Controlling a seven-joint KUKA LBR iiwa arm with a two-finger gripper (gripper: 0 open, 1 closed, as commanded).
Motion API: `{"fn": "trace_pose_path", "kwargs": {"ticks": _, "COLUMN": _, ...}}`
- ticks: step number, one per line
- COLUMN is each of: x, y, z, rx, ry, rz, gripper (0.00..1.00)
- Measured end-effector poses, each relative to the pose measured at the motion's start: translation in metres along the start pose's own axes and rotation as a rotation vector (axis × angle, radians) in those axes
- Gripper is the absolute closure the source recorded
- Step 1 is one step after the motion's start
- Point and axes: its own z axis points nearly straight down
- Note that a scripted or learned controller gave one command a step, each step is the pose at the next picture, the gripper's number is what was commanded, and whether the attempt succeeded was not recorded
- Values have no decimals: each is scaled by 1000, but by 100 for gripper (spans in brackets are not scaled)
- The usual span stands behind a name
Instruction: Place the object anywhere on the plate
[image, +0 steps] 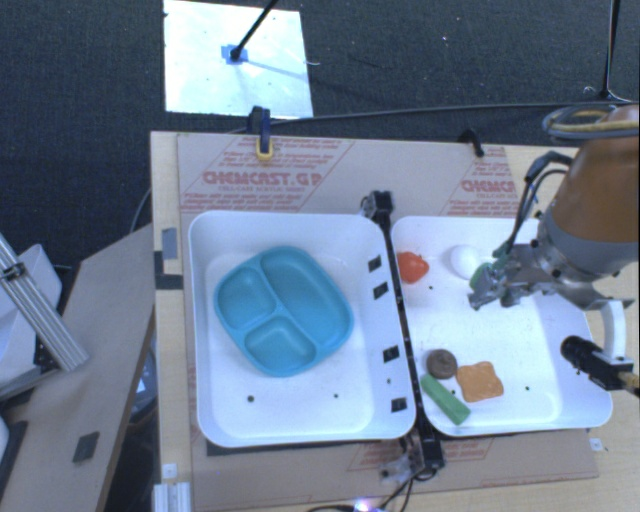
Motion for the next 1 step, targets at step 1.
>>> {"fn": "trace_pose_path", "kwargs": {"ticks": 1, "x": 52, "y": 5, "z": 13, "rx": 1, "ry": 1, "rz": 0, "gripper": 100}}
